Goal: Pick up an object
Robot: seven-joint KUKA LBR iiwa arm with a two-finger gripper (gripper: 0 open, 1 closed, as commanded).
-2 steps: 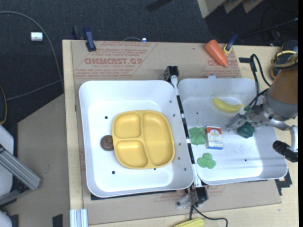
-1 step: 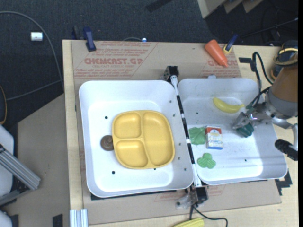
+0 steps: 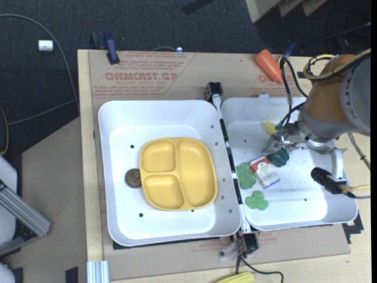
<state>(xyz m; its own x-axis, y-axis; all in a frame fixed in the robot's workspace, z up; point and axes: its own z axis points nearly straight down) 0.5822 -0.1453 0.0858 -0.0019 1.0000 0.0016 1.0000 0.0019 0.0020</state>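
The right white bin holds several small things: a dark green round piece, a small white carton with red and blue print, a light green piece by the left wall, a green leafy piece and a yellow bit. My gripper reaches in from the right, its tip low over the dark green piece and just right of the carton. The arm's wrist with its orange band covers the bin's upper right part.
The left white bin holds a yellow divided plate and a small brown disc beside it. A black clip sits at the top between the bins. An orange object lies on the cardboard behind the right bin.
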